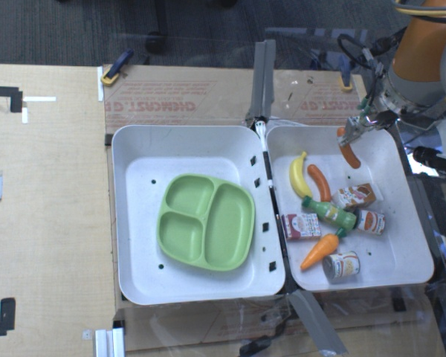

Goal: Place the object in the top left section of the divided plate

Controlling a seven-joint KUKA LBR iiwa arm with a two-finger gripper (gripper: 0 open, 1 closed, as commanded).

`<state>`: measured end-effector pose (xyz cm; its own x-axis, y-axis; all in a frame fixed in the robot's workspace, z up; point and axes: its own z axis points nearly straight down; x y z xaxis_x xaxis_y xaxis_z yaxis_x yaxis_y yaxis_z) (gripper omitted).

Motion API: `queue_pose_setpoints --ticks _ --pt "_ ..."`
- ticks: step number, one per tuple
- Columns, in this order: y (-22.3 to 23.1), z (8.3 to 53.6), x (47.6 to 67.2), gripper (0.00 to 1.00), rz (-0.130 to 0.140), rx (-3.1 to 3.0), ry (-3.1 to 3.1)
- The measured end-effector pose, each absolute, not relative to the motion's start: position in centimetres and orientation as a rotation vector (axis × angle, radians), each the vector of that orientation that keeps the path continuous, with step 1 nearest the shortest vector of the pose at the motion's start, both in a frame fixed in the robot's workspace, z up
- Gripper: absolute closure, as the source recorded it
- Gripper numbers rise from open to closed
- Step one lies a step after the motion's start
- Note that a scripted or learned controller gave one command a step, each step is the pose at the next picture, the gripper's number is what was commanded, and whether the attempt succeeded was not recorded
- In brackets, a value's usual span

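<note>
Now green plate (pixel 206 222) bare, right bin (pixel 409 199) cluttered

green divided plate (pixel 206 222) lies flat in the left bin; a red sausage (pixel 349 155) hangs tilted over the right bin.

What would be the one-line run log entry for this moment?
gripper: over right bin, sausage at jaws | green divided plate: in left bin, bare

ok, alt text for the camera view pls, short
The pincer hangs over the right bin with a red-orange sausage hanging between its fingers. A green divided plate lies in the left bin; a banana, carrot and small packages remain in the right bin.
</note>
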<state>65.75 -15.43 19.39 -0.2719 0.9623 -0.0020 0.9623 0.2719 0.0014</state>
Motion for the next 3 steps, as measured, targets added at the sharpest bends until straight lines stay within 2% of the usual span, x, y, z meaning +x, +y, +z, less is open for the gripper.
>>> queue_pose_setpoints --ticks 1,2,3 --pt "-9.0 23.3 66.0 1.00 0.000 1.584 2.710" --pt "-7.0 19.1 65.9 1.00 -0.002 1.744 2.613" --pt "-0.6 19.2 63.1 1.00 0.000 1.098 2.943"
